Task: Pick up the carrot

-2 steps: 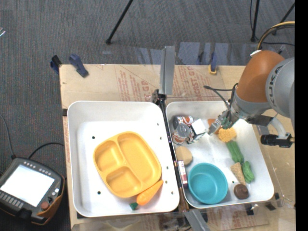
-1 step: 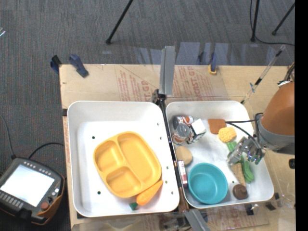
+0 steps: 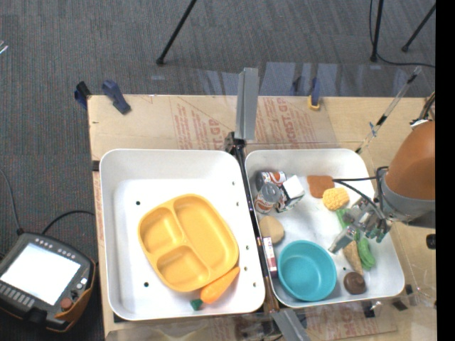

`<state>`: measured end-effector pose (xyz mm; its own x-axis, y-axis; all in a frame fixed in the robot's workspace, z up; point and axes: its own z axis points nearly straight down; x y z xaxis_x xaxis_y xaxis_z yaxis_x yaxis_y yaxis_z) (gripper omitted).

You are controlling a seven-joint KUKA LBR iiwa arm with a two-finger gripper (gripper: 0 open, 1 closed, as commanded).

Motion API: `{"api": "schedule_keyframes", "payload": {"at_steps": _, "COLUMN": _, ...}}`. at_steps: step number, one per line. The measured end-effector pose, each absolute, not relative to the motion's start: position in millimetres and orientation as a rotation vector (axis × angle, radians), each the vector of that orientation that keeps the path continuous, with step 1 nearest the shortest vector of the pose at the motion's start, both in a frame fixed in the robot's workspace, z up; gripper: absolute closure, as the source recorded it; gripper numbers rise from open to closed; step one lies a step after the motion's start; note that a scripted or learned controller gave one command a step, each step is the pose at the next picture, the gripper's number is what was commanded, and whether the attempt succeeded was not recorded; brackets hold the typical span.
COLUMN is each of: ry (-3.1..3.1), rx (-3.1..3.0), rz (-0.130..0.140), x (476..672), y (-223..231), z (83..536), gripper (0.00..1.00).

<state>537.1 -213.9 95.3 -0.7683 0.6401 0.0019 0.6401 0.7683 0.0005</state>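
I can't tell from here whether the claw (image 3: 350, 237) is wide or narrow; its metal fingers blur into the green and tan items beneath it in the right bin (image 3: 384, 190). The arm (image 3: 416, 172) is cut off at the frame edge. The carrot (image 3: 217, 288), a smooth orange taper with a green stub, lies far from the claw in the left bin (image 3: 121, 190), touching the glossy yellow divided plate (image 3: 188, 241). A round teal bowl (image 3: 306, 270) sits just beside the claw.
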Motion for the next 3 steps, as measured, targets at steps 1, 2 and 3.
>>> {"api": "schedule_keyframes", "payload": {"at_steps": 1, "ry": -2.85, "rx": -1.35, "rz": 0.003, "x": 521.5, "y": -183, "z": 90, "gripper": 0.0}}
{"api": "schedule_keyframes", "payload": {"at_steps": 2, "ry": -2.853, "rx": -1.369, "rz": 0.006, "x": 524.6, "y": -175, "z": 93, "gripper": 0.0}}
{"api": "schedule_keyframes", "payload": {"at_steps": 3, "ry": -2.587, "rx": -1.773, "rz": -0.018, "x": 534.9, "y": -201, "z": 88, "gripper": 0.0}}
